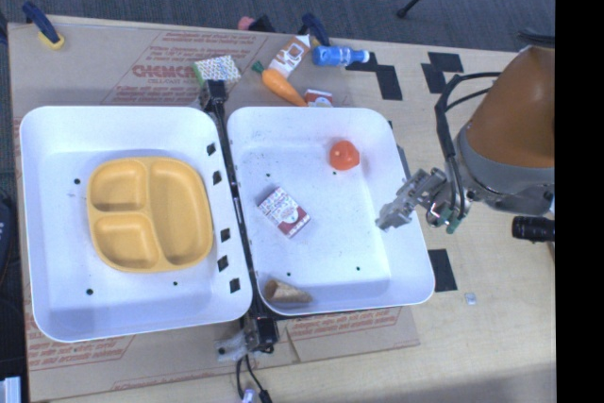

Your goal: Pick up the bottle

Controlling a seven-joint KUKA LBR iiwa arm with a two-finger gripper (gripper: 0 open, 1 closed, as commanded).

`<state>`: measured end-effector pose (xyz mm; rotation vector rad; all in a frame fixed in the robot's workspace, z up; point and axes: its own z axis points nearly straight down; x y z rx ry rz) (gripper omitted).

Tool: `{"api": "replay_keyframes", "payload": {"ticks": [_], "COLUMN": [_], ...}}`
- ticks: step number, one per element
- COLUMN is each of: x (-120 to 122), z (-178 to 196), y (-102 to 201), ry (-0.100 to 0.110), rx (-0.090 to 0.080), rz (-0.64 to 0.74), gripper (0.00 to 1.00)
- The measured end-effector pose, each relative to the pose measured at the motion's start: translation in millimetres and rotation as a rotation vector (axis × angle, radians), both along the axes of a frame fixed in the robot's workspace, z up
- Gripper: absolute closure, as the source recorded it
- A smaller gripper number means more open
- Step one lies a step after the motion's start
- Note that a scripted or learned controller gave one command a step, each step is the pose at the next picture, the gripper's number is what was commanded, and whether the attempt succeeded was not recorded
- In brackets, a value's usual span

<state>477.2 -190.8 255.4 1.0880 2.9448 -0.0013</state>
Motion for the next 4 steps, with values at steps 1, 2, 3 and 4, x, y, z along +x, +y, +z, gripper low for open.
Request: {"api": "replay_keyframes", "payload": {"ticks": [1,2,3,4], "x": [-1,-1,6,-1], "z": [-64,-115,27,-55], "y": [115,93,30,70], "ry": [0.004,0.006,-0.001,0.004], "rx": [0.002,0.002,-0.001,0.002], "rz": [-0.034,0.066,0.039,-0.097], "gripper": [1.0,1.0,1.0,1.0]}}
